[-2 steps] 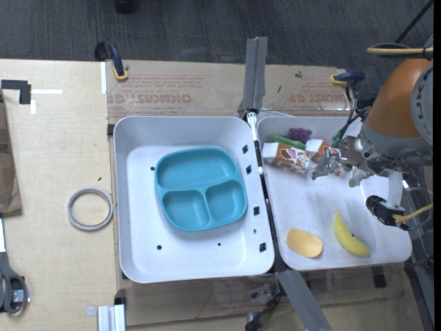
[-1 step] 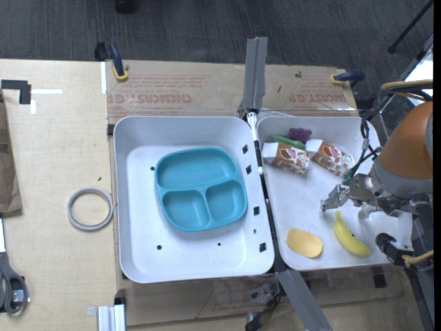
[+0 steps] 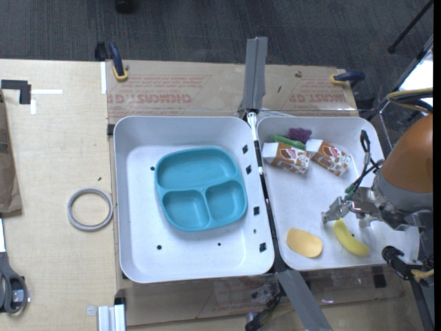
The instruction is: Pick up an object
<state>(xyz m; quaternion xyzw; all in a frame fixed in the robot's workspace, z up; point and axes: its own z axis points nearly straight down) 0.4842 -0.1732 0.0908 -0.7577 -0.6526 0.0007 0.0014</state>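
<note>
The right bin (image 3: 313,205) holds a yellow banana (image 3: 351,240) near its front right and a flat yellow oval piece (image 3: 304,243) near its front middle. Two brown-and-white cartons (image 3: 293,158) (image 3: 332,158) lie at the back, with a purple grape bunch (image 3: 300,135) and a green piece (image 3: 289,142) behind them. My gripper (image 3: 336,210) hangs low over the bin's bare floor, just above and left of the banana and up and right of the oval piece. Nothing shows in its grasp. The arm's orange band (image 3: 413,161) sits at the right edge.
The left bin (image 3: 131,185) holds a teal three-compartment plate (image 3: 201,187). On the bench to the left lie a grey ring (image 3: 90,208), scissors (image 3: 12,292) and a brown bag (image 3: 8,164). A grey divider post (image 3: 255,74) stands between the bins at the back.
</note>
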